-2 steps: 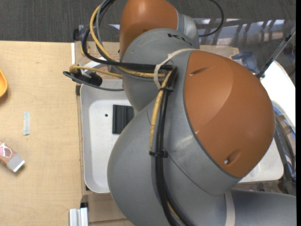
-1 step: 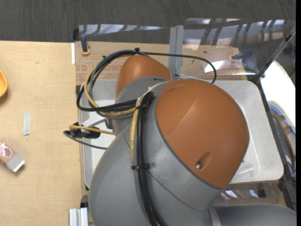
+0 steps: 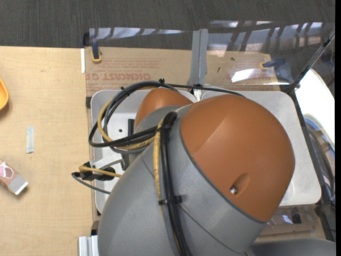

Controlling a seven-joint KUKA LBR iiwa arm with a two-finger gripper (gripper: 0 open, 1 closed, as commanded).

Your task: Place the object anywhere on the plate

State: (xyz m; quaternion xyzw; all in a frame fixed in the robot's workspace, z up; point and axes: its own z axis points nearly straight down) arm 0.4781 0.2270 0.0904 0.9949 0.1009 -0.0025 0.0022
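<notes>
The grey arm (image 3: 160, 212) with its large orange band (image 3: 234, 153) covers most of the two white bins. It reaches over the left bin (image 3: 98, 127), trailing black and yellow cables (image 3: 114, 137). What lies beneath the arm in the bins is hidden from me.
The right bin (image 3: 303, 180) shows a bare strip along its right side. A cardboard sheet (image 3: 144, 68) lies behind the bins. On the wooden bench at left sit a small wrapped item (image 3: 11, 177), a thin grey strip (image 3: 30, 140) and an orange object (image 3: 2, 94) at the edge.
</notes>
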